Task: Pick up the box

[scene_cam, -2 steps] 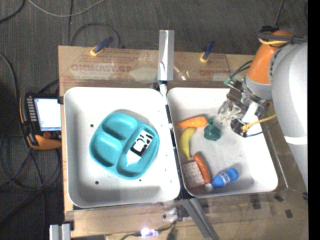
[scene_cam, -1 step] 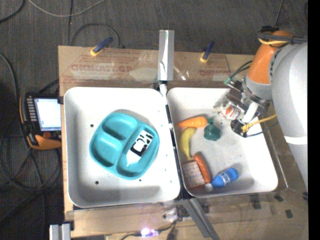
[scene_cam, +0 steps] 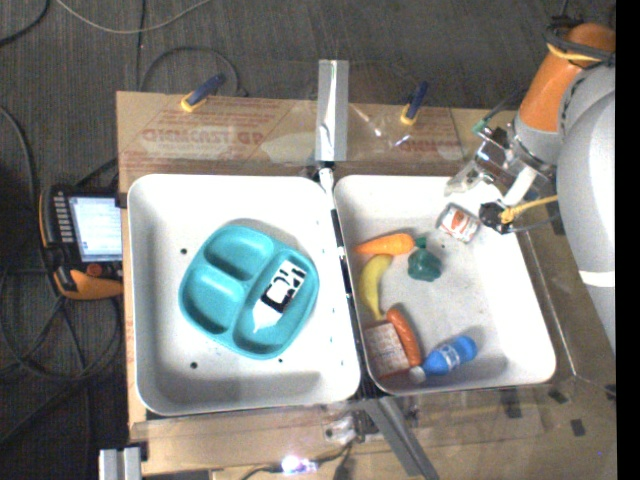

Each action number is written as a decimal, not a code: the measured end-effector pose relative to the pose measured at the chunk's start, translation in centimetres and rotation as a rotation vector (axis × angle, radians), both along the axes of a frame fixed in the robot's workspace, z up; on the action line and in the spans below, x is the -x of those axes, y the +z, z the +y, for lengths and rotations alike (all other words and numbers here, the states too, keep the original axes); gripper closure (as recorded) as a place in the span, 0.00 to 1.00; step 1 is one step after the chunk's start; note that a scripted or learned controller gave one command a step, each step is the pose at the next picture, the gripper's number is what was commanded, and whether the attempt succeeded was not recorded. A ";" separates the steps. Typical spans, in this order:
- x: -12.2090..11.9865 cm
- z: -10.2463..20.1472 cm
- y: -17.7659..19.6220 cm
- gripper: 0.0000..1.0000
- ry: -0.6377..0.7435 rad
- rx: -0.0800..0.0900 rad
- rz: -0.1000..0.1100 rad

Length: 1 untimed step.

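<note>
Your arm (scene_cam: 590,168) is reaching in over the right bin's (scene_cam: 520,368) far right corner.

You are seeing the wrist, with its orange band (scene_cam: 548,86), angling down and to the left, and the gripper (scene_cam: 480,204) is hanging just above a small red-and-white item (scene_cam: 458,222); you cannot tell whether the claw is open, closed or gripping it. The box (scene_cam: 383,346) is lying well apart from the claw, at the near edge of the same bin, touching the sausage (scene_cam: 405,334), with the banana (scene_cam: 372,282) just beyond it and the blue bottle (scene_cam: 447,355) near it.
</note>
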State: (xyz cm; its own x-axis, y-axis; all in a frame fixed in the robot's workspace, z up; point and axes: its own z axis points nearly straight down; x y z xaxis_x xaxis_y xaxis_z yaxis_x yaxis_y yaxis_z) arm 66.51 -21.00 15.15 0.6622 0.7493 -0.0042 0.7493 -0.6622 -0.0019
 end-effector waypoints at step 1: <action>0.3 3.6 3.5 0.00 0.181 0.001 0.002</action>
